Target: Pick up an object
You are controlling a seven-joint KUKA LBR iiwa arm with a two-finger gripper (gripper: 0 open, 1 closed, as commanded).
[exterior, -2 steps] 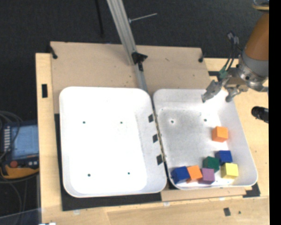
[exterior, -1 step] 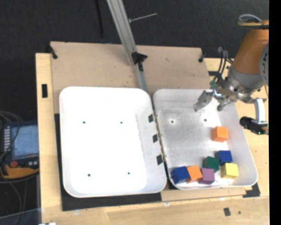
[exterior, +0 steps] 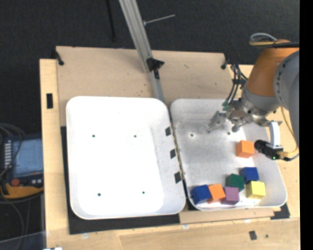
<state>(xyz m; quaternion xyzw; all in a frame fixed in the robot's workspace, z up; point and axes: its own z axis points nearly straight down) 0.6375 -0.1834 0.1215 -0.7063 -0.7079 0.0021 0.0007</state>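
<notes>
Orange cube (exterior: 245, 148) is our nearest candidate: it sits alone in the right bin (exterior: 198, 119), at about 3 o'clock of the bin floor, well apart from the rest. The other blocks cluster along the bin's 5 to 6 o'clock edge: blue cube (exterior: 201, 193), a second orange block (exterior: 217, 191), purple block (exterior: 231, 194), green block (exterior: 235, 181), dark blue block (exterior: 249, 173), yellow block (exterior: 257, 188). Several of those touch each other.

Gripper (exterior: 223, 121) hangs over the bin's 12 to 1 o'clock area, up and to 10 o'clock of the lone orange cube. We read the claw as spread, nothing between its fingers, though it is small and partly blurred against the white floor.

We judge the step as pre-grasp positioning. To do it well:
- go for the isolated cube, not the cluster; the packed neighbours leave no finger room
- centre over the cube before descending
- align the fingers with two parallel faces, not the corners
- keep clear of the bin wall at 3 o'clock
- close only once the fingers straddle the cube

Left bin (exterior: 120, 155) is no concern here.
</notes>
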